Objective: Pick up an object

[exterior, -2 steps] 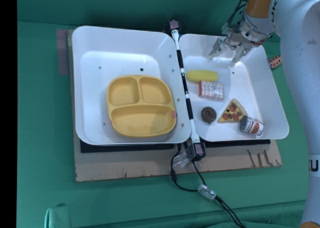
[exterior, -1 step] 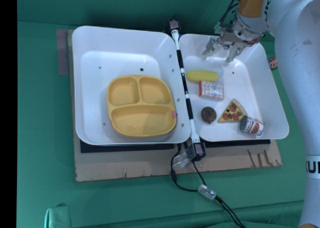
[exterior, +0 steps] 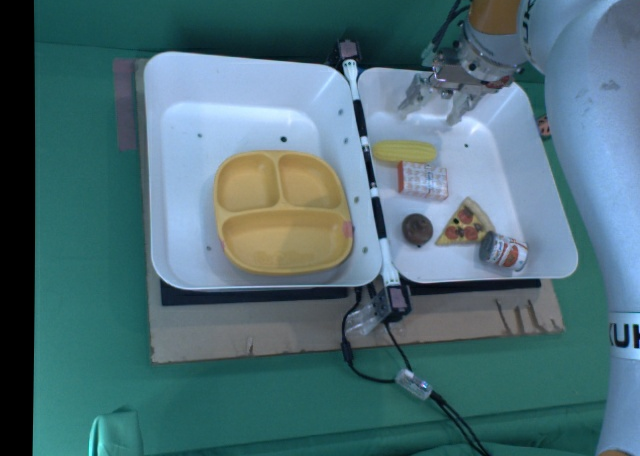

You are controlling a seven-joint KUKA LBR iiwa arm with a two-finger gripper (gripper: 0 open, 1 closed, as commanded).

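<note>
Now the gripper [exterior: 436, 101] hovers wide open and empty at the right bin's [exterior: 545, 206] twelve o'clock, above the corn [exterior: 405, 151]; nothing picked yet.

Just one fixed cam, up above the two white bins [exterior: 165, 144], looking down at a slant from their front.

This is a robot test lab, not a home or kitchen. Green cloth [exterior: 90, 244] covers the worktop and the backdrop behind it. Two shallow white bins [exterior: 170, 144] sit on a cardboard sheet [exterior: 250, 329] at the worktop's middle, with loose cables [exterior: 400, 369] trailing toward its front edge. A grey industrial arm [exterior: 590, 94] enters from the right. The food items are toys, among them a pizza slice [exterior: 465, 223].
</note>
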